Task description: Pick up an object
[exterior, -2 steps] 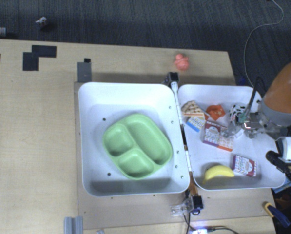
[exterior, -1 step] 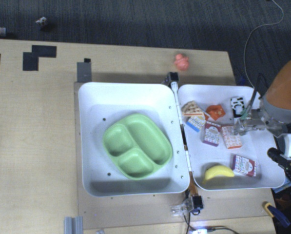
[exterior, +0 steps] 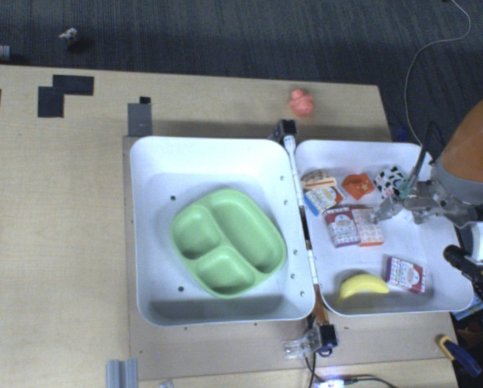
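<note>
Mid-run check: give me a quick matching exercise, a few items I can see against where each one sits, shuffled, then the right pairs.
Things:
1. green divided plate
2. banana
3. pink ball
4. black-and-white spotted object

Places:
A. on the bench beyond the bins
B. far side of the right bin, close to the arm
C. left bin
D. near edge of the right bin

Pairs: 1-C, 2-D, 3-A, 4-B

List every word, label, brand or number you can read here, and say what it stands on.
None can be read.
Red and white packet, right bin: print too blurred.
Packet near the banana: print too small.
Packet by the divider: blurred.
Green divided plate, left bin: no marking.
</note>
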{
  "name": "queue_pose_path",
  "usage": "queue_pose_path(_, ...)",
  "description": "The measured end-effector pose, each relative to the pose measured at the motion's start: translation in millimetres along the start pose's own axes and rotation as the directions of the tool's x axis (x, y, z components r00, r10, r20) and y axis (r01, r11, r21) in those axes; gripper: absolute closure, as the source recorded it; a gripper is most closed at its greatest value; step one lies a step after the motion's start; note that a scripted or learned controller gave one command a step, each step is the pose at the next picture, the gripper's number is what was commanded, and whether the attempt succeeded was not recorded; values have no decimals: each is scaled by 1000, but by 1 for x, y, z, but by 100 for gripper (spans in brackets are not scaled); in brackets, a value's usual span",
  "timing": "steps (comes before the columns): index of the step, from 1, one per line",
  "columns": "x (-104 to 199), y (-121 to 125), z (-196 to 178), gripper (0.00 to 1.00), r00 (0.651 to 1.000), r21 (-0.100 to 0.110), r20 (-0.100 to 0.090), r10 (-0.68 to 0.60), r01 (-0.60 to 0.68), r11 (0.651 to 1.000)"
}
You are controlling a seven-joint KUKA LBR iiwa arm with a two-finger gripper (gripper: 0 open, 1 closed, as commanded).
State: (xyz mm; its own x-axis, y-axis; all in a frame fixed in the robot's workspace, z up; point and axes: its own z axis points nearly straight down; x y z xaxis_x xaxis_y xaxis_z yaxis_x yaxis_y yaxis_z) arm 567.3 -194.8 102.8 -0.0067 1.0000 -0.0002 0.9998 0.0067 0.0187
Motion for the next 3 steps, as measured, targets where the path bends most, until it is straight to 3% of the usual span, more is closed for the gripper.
queue_pose_path(1, 51, 68, 12, 0, 1000, 0, 4, 2, -2, 1000)
queue_pose_path(2, 54, 70, 0, 100, 1000, -4, 0, -2, 2, 1000)
queue_pose_path(3, 54, 70, 0, 0, 1000, -4, 0, -3, 3, 1000)
